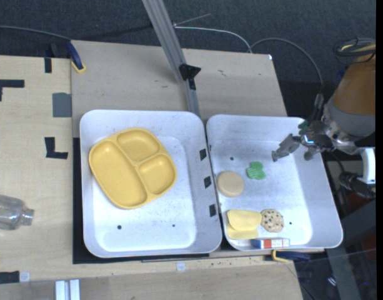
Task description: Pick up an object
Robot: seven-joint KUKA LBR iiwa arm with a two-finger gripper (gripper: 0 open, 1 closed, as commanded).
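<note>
Candidate objects all sit in the right bin [316, 186]: a small green piece [256, 171] near its middle, a round tan disc [230, 184] just left of it, and along the near wall a yellow block [242, 224] touching a speckled cookie [272, 220].

The gripper [294, 146] is over the bin's far right part, pointing left. Its opening cannot be told at this resolution, and nothing is seen held.

Key relation: the green piece lies nearest, down and to the left of the gripper, apart from it. The disc is slightly farther along the same line.

Left bin [91, 167] holds a yellow divided tray [132, 166], well apart from the arm.
</note>
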